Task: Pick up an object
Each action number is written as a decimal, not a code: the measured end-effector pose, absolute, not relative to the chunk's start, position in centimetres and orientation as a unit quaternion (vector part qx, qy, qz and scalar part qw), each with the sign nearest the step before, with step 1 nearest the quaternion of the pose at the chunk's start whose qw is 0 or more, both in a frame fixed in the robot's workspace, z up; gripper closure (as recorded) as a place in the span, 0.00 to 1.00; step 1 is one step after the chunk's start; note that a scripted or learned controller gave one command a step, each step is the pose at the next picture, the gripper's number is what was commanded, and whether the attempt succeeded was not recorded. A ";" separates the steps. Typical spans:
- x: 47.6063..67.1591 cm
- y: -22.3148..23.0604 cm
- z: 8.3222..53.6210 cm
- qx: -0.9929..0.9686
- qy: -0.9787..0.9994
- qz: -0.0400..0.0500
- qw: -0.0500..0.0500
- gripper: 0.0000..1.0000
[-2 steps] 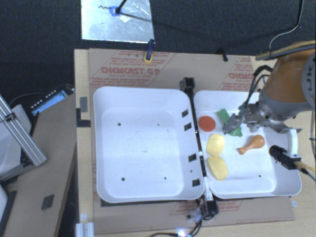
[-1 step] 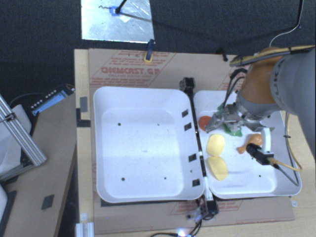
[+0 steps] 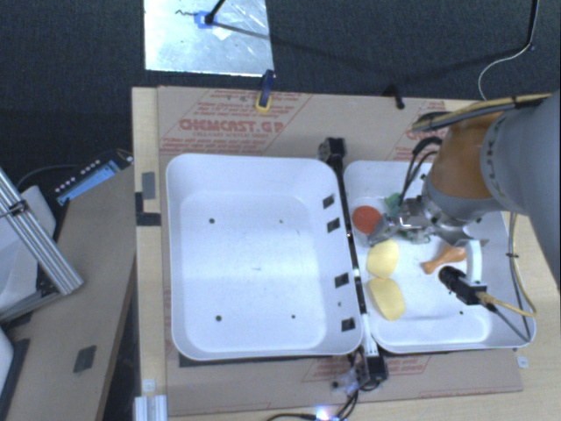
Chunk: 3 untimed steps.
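Your gripper [image 3: 396,226] hovers beside small red rounded object [image 3: 365,217] in right white bin [image 3: 438,333]; finger state: can't tell. Likely light, smooth, rolls easily; pinch across widest middle.

Arm pose, single frame
Grey arm [image 3: 517,160] is reaching in from the right, orange band upward, claw [image 3: 399,222] pointing down and leftward.

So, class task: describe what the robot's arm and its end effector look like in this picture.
The arm is a thick, rounded grey cylinder with an orange band above the wrist. Dark cables loop beside the band, and thin yellowish ones run along the top. The end effector is a compact cluster of metallic grey and dark parts; finer detail is too small to make out.
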<state>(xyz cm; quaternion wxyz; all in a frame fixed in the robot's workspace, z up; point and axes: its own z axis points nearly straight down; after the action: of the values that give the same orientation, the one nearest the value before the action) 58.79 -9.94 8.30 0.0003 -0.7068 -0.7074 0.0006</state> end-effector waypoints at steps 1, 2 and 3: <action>63.0 -9.0 8.5 -0.705 -0.709 -0.002 -0.002 0.00; 62.8 -9.0 9.5 -0.705 -0.709 -0.001 -0.001 1.00; 57.1 -8.6 8.3 -0.707 -0.707 0.001 0.002 1.00</action>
<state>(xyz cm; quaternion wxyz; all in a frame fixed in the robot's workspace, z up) 57.14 -8.62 8.32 0.0020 -0.7069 -0.7073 0.0015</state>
